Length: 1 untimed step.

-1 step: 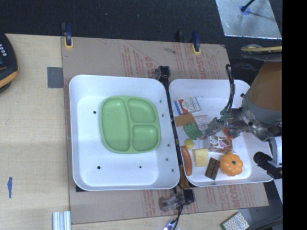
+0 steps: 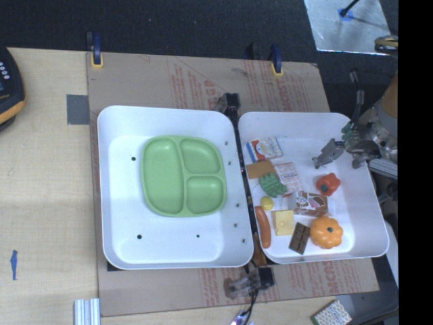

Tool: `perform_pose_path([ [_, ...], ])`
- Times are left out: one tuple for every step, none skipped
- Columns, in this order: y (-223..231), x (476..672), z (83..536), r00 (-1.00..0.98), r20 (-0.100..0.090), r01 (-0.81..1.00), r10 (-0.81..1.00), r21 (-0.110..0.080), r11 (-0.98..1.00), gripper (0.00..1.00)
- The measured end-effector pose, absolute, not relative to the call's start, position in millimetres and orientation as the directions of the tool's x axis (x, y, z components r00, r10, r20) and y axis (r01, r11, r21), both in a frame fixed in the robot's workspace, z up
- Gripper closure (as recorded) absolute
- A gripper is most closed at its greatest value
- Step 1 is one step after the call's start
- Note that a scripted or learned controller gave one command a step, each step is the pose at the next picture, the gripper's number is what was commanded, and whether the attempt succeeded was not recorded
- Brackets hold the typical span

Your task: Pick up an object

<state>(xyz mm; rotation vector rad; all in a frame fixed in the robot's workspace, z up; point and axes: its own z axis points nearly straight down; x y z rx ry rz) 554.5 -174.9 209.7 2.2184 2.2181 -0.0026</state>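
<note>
The right bin [image 2: 358,246] holds several toy foods. Among them are an orange pumpkin [image 2: 326,231], a red pepper [image 2: 327,183], a sausage [image 2: 263,226], a yellow cheese slab [image 2: 283,221], a dark chocolate bar [image 2: 299,238], a green knobbly piece [image 2: 272,183] and a tan cracker [image 2: 260,169]. My gripper [image 2: 325,155] reaches in from the right, over the bin's upper right part. It hangs just above and beside the red pepper, and I see nothing held in it.
The left bin [image 2: 115,181] carries a green divided plate [image 2: 183,175]. Small printed cards [image 2: 268,146] and a wrapped snack [image 2: 311,202] lie among the toys. Clamps [image 2: 275,58] pin the cardboard base at the back. A dark device [image 2: 8,87] sits at the far left.
</note>
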Motion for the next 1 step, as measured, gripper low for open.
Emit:
perform_pose_path([
  [-206.9, 520.7, 85.5, -0.002, 0.001, 1.0, 1.0, -0.013, 0.002, 0.0],
])
